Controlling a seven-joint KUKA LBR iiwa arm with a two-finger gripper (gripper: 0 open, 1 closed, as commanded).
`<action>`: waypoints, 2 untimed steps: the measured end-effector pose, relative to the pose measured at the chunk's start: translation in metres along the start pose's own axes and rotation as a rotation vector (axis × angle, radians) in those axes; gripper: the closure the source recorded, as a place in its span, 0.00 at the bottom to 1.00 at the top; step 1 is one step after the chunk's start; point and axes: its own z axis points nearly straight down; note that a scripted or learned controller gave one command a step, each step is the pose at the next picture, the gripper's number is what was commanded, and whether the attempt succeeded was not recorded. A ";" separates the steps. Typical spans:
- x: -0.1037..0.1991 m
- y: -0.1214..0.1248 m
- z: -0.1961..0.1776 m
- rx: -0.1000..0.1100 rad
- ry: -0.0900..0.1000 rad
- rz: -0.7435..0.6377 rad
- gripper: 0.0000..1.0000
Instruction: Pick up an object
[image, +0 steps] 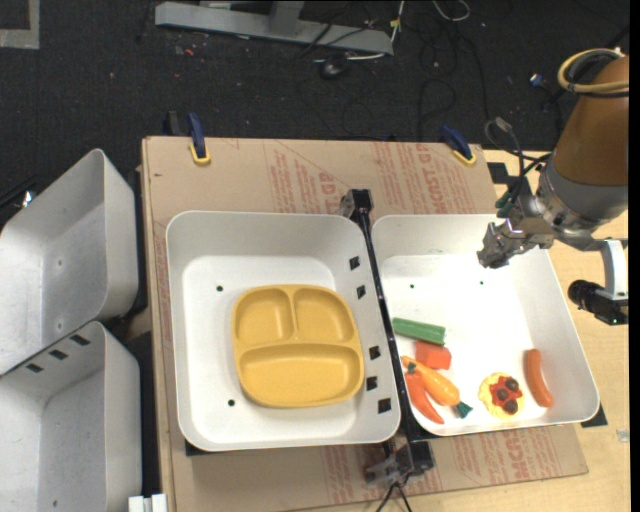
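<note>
The right bin (470, 290) holds toy food along its near side: a green stick (418, 329), a red-orange block (433, 355), a carrot (438, 386), a small pizza slice (501, 393) and a sausage (538, 377). My gripper (497, 248) hangs over the bin's far right corner, well away from the food. Nothing shows between its fingers.
A yellow divided plate (297, 345) lies in the left bin (200, 300). Two white tubs (60, 300) stand off the bench to the left. Clamps (198, 140) hold the cardboard base at the far edge. The arm (590, 140) fills the upper right.
</note>
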 end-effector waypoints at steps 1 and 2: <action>0.000 0.001 -0.029 0.002 0.001 -0.003 1.00; 0.054 -0.018 -0.012 0.010 0.004 -0.008 1.00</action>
